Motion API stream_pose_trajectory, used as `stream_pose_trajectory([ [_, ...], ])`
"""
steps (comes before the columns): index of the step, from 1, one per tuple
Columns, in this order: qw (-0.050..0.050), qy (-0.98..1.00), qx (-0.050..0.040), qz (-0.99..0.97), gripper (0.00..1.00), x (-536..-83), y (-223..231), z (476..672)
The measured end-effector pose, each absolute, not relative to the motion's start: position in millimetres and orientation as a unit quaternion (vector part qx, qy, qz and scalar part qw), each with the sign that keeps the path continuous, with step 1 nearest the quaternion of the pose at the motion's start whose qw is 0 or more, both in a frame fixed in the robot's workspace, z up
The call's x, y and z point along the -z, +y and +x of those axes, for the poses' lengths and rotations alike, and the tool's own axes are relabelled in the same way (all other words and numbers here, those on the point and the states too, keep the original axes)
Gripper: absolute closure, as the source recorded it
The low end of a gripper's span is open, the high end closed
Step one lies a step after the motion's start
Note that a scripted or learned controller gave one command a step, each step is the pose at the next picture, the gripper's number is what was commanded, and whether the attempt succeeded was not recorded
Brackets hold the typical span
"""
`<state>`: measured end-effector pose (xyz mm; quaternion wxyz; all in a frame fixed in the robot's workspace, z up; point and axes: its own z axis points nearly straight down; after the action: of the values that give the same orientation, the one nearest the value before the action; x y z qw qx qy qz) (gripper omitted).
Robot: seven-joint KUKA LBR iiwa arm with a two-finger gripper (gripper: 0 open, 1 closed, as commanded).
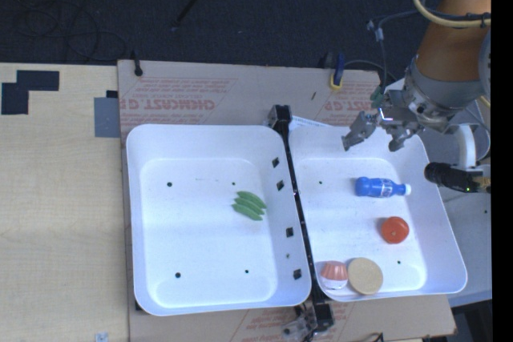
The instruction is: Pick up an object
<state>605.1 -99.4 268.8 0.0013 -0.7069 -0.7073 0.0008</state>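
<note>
My gripper (374, 136) hangs over the far edge of the right bin (449, 252), its two grey fingers spread open with nothing between them. A blue bottle (380, 187) lies on its side in that bin, just below the gripper. Nearer the front sit a red tomato-like ball (394, 230), a tan round disc (365, 275) and a small pink and white object (334, 272). A green pea pod (249, 205) lies in the left bin (160, 156).
A black divider rail (290, 204) runs between the two bins. Both bins rest on a cardboard sheet (200, 96). Wooden bench surface (56, 212) stretches to the left.
</note>
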Motion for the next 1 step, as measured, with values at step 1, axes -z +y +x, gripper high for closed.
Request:
stream_pose_trajectory([
  [1,0.001,-0.706,-0.0044,-0.708,0.0,-107.6,-134.3,597.6],
])
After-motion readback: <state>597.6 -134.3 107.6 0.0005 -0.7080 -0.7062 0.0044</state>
